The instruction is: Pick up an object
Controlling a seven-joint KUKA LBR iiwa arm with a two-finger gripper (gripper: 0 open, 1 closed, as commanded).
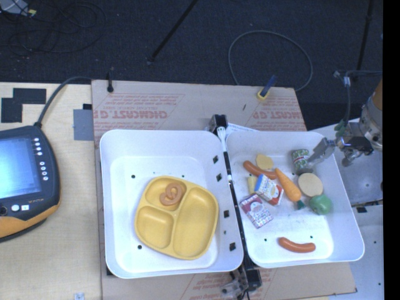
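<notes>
The right bin (350,230) holds several toy foods: a green can (300,160), an orange carrot (288,184), a round beige disc (310,184), a green piece (320,204), two red sausages (297,245) (255,168), a yellow piece (265,162) and two small cartons (269,189) (257,210). My gripper (335,152) hangs over the bin's upper right edge, just right of the green can. It is open, with nothing between its fingers (322,149).
The left bin (119,161) carries a yellow divided plate (178,219) with a coiled orange pastry (172,194) in its top compartment. A teach pendant (25,180) lies at far left. Cables run over the dark floor behind the bench.
</notes>
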